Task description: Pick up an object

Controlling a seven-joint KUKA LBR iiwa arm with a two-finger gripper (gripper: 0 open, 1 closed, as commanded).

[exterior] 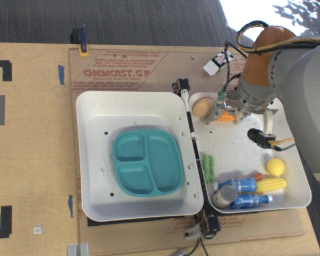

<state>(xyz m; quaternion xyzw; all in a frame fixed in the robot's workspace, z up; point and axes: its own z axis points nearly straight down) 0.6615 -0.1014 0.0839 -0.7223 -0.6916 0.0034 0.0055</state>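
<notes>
My gripper (pixel 224 110) is low over the far part of the right bin (pixel 301 188), under the arm's orange band. A small orange piece (pixel 227 118) lies right at its tip; whether it is gripped cannot be told. Just left of the gripper sits a tan rounded object (pixel 201 107). Nearer the front of this bin lie a green piece (pixel 207 167), two blue bottles (pixel 242 185) (pixel 252 200), a grey can (pixel 223 197), a yellow corn cob (pixel 271 184) and a yellow lemon (pixel 276 167).
The left bin (pixel 90 116) holds a teal divided plate (pixel 148 162). The bins' shared rim (pixel 193 143) runs just left of the gripper. A white tag (pixel 215 64) lies on the cardboard behind the right bin.
</notes>
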